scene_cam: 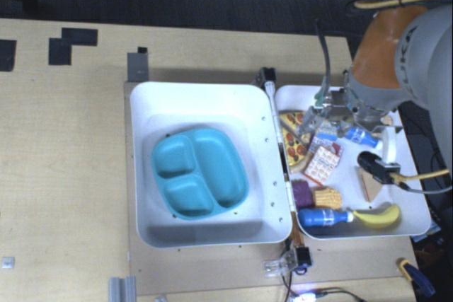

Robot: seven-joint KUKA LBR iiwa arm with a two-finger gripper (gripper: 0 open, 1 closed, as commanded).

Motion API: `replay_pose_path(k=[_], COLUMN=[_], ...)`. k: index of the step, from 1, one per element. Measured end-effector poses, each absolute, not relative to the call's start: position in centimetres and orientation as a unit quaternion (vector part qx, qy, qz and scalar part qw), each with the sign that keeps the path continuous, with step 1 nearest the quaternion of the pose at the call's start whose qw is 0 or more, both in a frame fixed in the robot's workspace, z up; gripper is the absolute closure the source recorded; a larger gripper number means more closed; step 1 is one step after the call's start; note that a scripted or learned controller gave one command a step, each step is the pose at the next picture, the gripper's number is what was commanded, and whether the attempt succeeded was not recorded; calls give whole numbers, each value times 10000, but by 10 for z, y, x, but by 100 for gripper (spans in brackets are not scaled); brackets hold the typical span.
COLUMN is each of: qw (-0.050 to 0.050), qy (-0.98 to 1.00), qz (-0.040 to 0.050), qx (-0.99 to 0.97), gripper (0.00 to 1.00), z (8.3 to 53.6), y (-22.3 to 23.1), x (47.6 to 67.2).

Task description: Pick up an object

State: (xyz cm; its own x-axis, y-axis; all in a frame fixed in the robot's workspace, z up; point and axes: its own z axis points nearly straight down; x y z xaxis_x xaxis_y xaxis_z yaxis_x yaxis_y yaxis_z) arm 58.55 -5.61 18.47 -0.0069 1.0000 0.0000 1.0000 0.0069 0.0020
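Figure: the bench seen from above at a slant. You see the pale wooden bench (64,152) bearing two shallow white bins side by side at the centre and right of the frame.

Left bin (191,92): it holds one light-blue plastic divided plate (200,172), lying flat and slightly turned, near the bin's middle.

Right bin (409,184): here you find the loose objects open to picking. A toy pizza slice (292,134) lies along the bin's left wall. Just to its right is a red-and-white patterned flat packet (323,164), tilted. A blue-and-white wrapper (357,136) lies to the upper right of that packet. Lower in the frame, a small purple block (302,190) sits beside a tan ridged cracker-like piece (327,197). Along the bin's lower edge, a dark-blue plastic bottle (322,218) lies on its side, its end close to a yellow banana (376,217). A light wooden wedge (368,186) lies above the banana.

Robot: the grey arm with its orange band (386,46) reaches in from the right of the frame. Its gripper (324,118) hangs over the upper part of the right bin, between the toy pizza slice and the blue-and-white wrapper and just above the red-and-white patterned flat packet. You cannot tell from this view whether the gripper is released or clenched, and nothing is seen held in it
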Motion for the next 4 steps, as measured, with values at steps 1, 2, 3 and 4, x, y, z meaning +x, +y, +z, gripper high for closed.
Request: replay_pose_path(k=[1,2,3,4], qw=[7,93,124,5], qy=[7086,7082,7086,7092], qz=[2,50,65,17], qx=[7056,7059,7055,7050], gripper=[0,0,100,100], z=[119,91,103,185], y=[-100,-100,-101,-13], x=[609,540,543,527])
